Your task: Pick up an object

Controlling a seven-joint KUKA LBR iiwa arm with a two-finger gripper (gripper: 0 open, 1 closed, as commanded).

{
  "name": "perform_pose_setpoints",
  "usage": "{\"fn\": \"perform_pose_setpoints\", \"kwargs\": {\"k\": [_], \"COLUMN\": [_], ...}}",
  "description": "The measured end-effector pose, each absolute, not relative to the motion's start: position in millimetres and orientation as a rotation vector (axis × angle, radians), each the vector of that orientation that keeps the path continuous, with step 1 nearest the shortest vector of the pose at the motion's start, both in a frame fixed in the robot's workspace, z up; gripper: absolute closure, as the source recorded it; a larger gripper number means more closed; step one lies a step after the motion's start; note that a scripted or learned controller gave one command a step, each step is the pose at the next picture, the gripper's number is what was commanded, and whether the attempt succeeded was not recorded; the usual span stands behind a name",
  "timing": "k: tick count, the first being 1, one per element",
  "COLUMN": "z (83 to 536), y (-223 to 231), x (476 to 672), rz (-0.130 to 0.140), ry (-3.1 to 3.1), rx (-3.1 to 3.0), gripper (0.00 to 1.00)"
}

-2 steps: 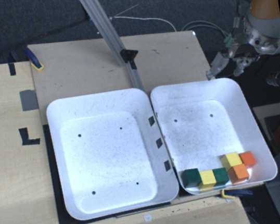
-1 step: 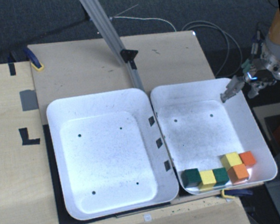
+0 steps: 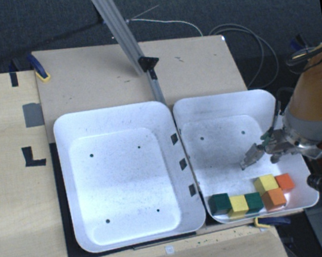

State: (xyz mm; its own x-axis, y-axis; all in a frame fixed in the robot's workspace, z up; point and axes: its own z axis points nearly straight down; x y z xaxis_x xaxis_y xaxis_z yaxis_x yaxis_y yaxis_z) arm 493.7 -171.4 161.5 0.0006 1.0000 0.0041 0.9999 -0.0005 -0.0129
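Several small blocks lie along the front edge of the right bin (image 3: pixel 218 109): a dark green block (image 3: pixel 220 202), a yellow block (image 3: pixel 238 204), a green block (image 3: pixel 253 201), an orange block (image 3: pixel 274 198), a second yellow block (image 3: pixel 266 183) and a second orange block (image 3: pixel 284 182). My gripper (image 3: pixel 252 157) hangs over the right part of that bin, just behind the blocks and apart from them. Nothing shows between its fingers. The grey and orange arm (image 3: pixel 314 100) comes in from the right.
The left bin (image 3: pixel 70 169) stands beside the right one on the bench. A grey metal pole (image 3: pixel 125 34) slants down from the top to the gap between the bins. Cables (image 3: pixel 244 39) lie behind the right bin.
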Motion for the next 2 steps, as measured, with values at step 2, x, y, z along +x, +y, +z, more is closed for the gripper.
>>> {"fn": "perform_pose_setpoints", "kwargs": {"k": [2], "z": [234.5], "y": [-150.1], "x": [530.7], "rz": [-0.007], "ry": [-2.232], "rx": [-2.219], "gripper": [0.0]}}
